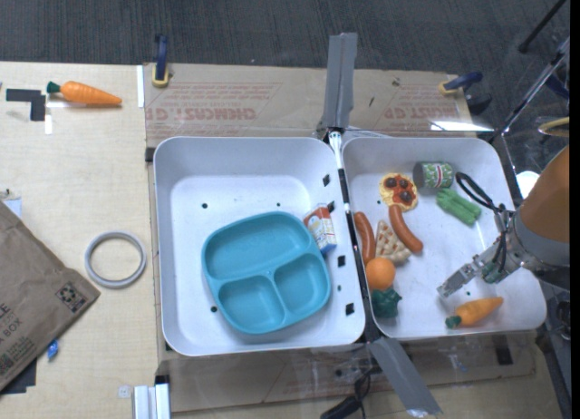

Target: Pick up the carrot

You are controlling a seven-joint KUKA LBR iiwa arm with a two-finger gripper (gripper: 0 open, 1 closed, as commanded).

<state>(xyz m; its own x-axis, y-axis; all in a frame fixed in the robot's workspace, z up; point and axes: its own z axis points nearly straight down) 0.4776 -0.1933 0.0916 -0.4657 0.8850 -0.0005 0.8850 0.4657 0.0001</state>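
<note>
— Carrot (476, 311)? Tapered, smooth orange, green-tipped, lying in the right bin (426, 325), near-right corner.
— Pincer (456, 283)? Grey metal, just above-left of it, fingers slightly apart, clamping nothing.

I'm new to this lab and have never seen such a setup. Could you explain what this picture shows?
You are looking down at a slant from a camera fixed above a bench. On it sit two shallow white bins side by side. The left bin holds a blue divided plate and a small bottle. The right bin holds toy food: two sausages, a small pizza, an orange, a green vegetable, a can and a carrot.

The machine reaching in from the right is a robot arm; its end effector hovers just above the carrot, holding nothing that I can see.

Outside the bins lie a second carrot and a tape ring.
</note>
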